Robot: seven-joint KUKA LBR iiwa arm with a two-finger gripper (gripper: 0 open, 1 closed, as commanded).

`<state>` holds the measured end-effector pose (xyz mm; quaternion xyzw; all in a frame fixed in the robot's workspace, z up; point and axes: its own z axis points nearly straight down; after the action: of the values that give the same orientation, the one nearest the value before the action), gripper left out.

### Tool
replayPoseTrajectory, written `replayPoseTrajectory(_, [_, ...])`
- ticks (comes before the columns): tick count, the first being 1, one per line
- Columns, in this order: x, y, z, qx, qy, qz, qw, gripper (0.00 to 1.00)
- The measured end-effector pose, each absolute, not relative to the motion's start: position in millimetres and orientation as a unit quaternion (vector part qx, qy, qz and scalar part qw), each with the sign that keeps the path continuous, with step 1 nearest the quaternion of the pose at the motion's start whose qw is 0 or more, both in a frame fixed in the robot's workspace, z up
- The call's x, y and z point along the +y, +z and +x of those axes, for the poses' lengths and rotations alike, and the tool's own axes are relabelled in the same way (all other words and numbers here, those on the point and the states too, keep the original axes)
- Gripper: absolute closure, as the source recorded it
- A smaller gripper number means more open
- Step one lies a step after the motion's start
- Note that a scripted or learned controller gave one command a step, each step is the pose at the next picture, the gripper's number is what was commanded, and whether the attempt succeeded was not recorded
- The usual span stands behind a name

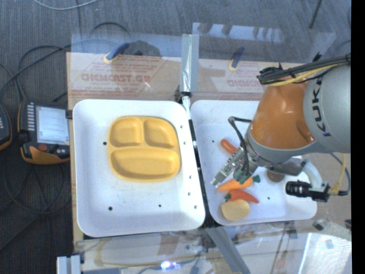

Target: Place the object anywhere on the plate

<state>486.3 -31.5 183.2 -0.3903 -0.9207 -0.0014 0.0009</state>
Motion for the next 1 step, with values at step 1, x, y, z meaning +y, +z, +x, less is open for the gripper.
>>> replayPoseTrajectory(1, [44.9,183.0,557.1,-0.938,-0.0002,-0.346,0.001,1.0])
